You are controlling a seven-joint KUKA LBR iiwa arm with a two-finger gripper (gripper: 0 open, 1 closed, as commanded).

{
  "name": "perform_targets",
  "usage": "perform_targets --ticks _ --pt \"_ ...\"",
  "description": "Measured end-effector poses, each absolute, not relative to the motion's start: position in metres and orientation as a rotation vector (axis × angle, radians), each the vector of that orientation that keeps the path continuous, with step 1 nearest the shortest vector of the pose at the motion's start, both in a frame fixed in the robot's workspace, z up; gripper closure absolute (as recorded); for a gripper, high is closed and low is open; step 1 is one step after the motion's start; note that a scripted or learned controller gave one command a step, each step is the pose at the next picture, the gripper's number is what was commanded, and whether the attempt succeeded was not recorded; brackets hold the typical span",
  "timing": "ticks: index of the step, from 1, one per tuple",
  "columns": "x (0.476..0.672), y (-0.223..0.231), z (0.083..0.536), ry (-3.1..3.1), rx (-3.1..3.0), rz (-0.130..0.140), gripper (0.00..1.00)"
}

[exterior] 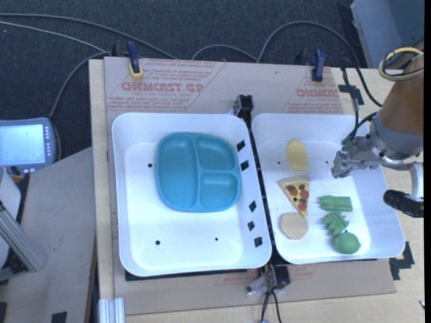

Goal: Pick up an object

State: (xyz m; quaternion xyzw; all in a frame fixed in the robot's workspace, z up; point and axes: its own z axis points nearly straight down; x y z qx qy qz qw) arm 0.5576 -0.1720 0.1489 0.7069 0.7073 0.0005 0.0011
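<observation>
1. Overhead, two white bins sit side by side on the surface (108, 180): the left bin (135, 247) and the right bin (384, 227).
2. A blue divided plate (198, 171) lies in the left bin, toward its upper middle.
3. The right bin holds toy food: a yellow piece (297, 155) near the top, a pizza slice (297, 194) just below it, and a tan round piece (293, 226) touching the slice's lower tip.
4. To the right of those lie a green ridged piece (335, 203), a smaller green piece (335, 222) below it, and a green ball (347, 242) lowest of all, close together.
5. The arm (404, 106) reaches in from the right, its pincer (345, 163) over the right bin's upper right part, between the yellow piece and the bin's right wall.
6. Nothing shows between its fingers; how far apart they stand I cannot tell from this angle.
7. A small screen (25, 142) stands off the surface at the left, and two blue clamps (135, 62) grip the board's far edge.
</observation>
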Motion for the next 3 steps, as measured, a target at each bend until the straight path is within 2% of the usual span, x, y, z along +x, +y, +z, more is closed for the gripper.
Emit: perform_targets --ticks 1,2,3 --pt "0.559 -0.167 0.193 2.221 2.218 0.003 1.00" --pt "0.560 -0.167 0.216 2.221 2.218 0.003 1.00" --pt "0.546 -0.122 0.213 2.225 2.222 -0.002 1.00"
